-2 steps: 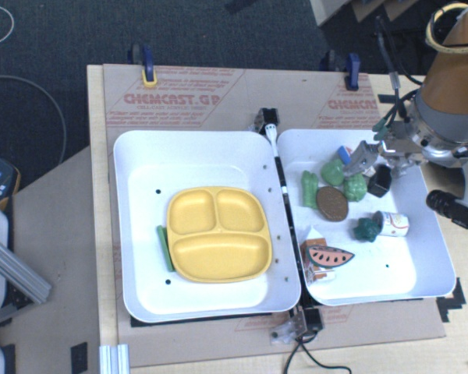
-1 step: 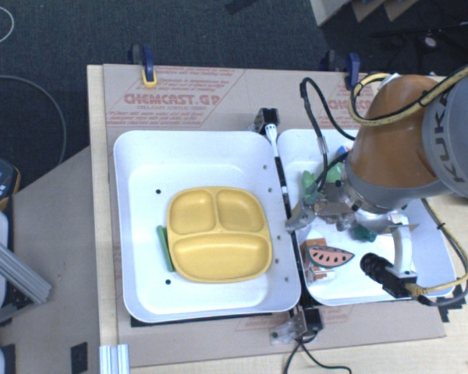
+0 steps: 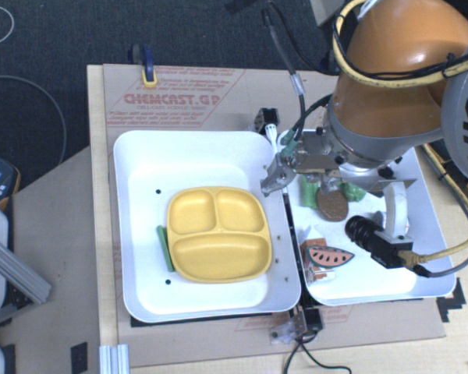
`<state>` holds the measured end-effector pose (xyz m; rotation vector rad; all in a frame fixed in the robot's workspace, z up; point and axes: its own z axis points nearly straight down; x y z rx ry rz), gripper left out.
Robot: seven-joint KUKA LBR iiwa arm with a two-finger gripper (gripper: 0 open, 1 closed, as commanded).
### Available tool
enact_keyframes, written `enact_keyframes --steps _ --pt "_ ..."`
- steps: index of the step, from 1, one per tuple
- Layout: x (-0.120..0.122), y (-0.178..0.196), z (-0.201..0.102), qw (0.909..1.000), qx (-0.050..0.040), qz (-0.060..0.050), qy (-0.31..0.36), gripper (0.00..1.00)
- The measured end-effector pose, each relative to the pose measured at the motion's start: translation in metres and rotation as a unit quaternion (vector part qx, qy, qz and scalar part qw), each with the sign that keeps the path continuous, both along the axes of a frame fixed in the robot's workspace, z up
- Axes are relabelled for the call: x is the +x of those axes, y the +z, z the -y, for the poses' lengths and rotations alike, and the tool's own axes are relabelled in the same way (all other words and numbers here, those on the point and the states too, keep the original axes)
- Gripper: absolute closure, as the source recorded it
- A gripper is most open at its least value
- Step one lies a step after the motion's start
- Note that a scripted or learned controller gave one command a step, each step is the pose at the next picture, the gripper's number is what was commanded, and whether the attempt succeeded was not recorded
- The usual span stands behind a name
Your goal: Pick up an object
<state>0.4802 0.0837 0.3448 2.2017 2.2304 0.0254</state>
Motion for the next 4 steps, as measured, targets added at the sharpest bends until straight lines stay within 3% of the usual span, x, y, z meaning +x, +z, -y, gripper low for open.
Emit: enact_keyframes --steps 1,2,3,4 --pt "0.0 0.002 0.006 1.0 -0.0031 -0.007 -0.005 1.0" --pt "0.103 -0.168 0.094 0.9999 -0.0051 -0.012 -0.01 1.0" --pt "0.084 0.067 0.043 1.0 -0.002 0.0 -0.004 1.0" --pt "0.09 -0.067 0.121 0.9998 -0.0043 -0.015 -0.011 1.0"
